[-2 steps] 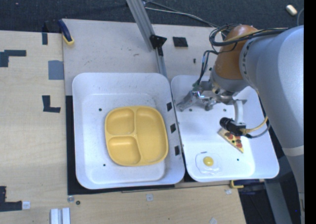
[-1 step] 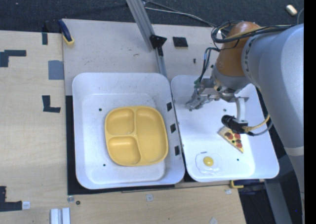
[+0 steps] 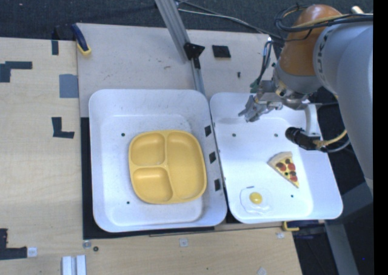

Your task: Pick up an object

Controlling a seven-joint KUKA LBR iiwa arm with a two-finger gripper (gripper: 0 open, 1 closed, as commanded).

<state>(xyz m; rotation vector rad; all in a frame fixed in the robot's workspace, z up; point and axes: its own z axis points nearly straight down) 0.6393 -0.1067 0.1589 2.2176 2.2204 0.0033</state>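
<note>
Gripper (image 3: 253,112) hovering over right bin (image 3: 321,207), jaws slightly parted, holding nothing; pizza slice (image 3: 284,167) and fried egg (image 3: 255,198) lying unpicked.

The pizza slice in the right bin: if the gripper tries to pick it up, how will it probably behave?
The pizza slice lies flat and thin on the right bin, so it probably offers little edge to pinch. It looks like a small toy, likely light and stiff. On the smooth white floor it may slide when pushed rather than roll.

The grey arm (image 3: 348,80) is reaching in from the right. Its gripper (image 3: 253,112) is pointing down-left, below the orange band (image 3: 303,40).
</note>
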